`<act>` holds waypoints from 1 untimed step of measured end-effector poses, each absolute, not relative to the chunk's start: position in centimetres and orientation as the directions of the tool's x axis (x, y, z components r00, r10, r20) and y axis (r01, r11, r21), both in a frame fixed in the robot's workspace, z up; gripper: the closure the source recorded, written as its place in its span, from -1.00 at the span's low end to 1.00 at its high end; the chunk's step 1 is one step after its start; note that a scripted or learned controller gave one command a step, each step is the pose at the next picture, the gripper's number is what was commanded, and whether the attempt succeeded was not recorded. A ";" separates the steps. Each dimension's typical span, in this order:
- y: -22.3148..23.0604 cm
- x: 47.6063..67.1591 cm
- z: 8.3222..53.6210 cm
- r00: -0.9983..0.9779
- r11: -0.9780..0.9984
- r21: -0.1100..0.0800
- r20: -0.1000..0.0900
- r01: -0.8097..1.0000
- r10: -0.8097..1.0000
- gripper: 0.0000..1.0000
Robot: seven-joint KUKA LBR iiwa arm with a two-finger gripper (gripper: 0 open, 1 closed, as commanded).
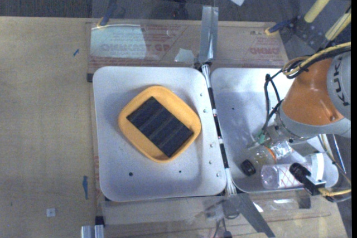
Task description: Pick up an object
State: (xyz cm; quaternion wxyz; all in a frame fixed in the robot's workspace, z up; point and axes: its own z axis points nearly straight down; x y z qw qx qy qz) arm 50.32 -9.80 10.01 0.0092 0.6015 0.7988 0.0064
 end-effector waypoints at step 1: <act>-9.8 50.3 10.0 -0.276 0.276 0.020 -0.007 0.961 0.961 -1.00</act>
